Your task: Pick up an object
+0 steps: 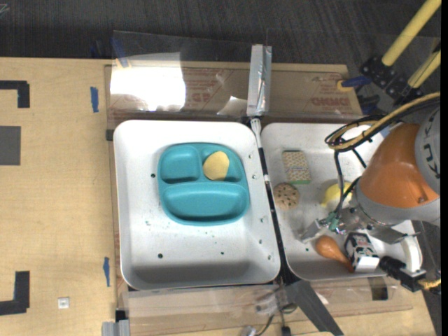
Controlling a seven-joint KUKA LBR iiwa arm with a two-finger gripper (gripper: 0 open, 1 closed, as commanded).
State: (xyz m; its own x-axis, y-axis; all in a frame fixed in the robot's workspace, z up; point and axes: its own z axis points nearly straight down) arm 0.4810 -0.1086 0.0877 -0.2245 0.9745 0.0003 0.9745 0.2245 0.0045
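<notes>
In the right bin (308, 268) lie a round brown cookie (285, 194), a speckled green-and-tan rectangular block (296, 165), a yellow object (331, 194) half hidden behind the arm, and an orange carrot-shaped object (331, 248) near the front wall. My gripper (341, 231) hangs low over the front right part of this bin, right above the orange object and just beside the yellow one. I cannot see whether anything is held in it.
The left bin (140, 243) holds a teal divided plate (203, 200) with a yellow rounded object (216, 165) in its upper right compartment. The bins' shared wall (266, 201) runs down the middle. Black and yellow cables (350, 135) loop above the arm's orange band (399, 173).
</notes>
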